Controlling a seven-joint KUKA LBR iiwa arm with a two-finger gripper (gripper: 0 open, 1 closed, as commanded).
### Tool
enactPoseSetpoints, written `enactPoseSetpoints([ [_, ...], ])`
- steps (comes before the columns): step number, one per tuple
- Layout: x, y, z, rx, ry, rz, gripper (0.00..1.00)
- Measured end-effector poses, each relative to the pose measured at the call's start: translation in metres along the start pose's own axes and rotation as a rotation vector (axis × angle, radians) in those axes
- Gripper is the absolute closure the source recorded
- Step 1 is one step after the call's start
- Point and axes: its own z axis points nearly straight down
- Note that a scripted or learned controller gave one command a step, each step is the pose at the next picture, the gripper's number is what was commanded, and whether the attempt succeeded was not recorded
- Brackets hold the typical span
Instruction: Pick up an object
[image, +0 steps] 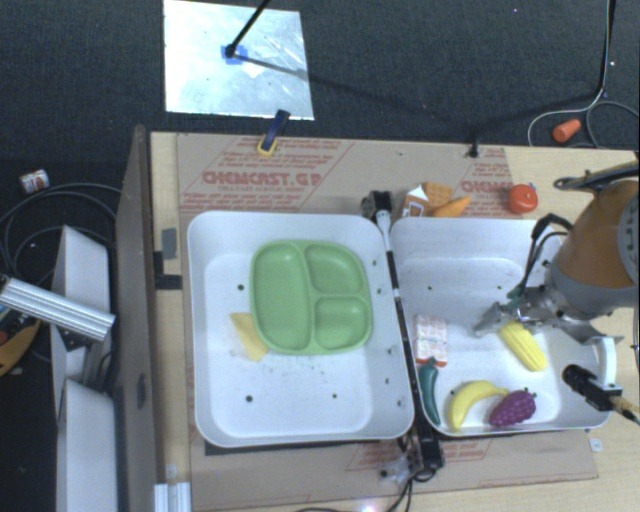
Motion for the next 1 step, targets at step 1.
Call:
enactPoseSetpoints([
  [1, -0.0010, 0.0007, -0.0161, -0.003, -0.001, 0.000, 1.00],
])
